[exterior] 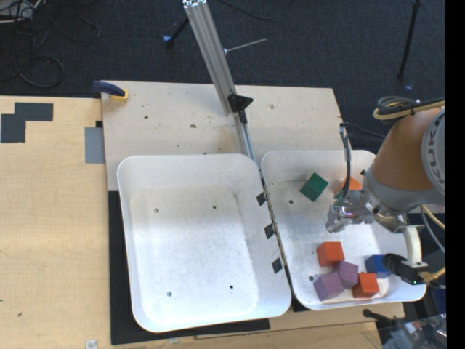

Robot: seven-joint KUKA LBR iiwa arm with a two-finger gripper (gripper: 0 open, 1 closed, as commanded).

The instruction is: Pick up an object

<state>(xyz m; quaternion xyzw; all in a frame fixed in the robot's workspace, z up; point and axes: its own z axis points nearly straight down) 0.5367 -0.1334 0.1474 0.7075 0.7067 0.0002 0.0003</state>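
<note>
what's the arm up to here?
The KUKA arm reaches in from the right over the right bin, with its end effector low among the blocks. It is between a green block and an orange-red block; purple blocks, another orange one and a blue one sit near the front corner. Nothing is visibly held. The left bin is not being worked on.

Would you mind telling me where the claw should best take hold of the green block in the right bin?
Probably from straight above, closing across two opposite flat sides of the green block. It lies alone on the right bin floor, with room around it.
</note>
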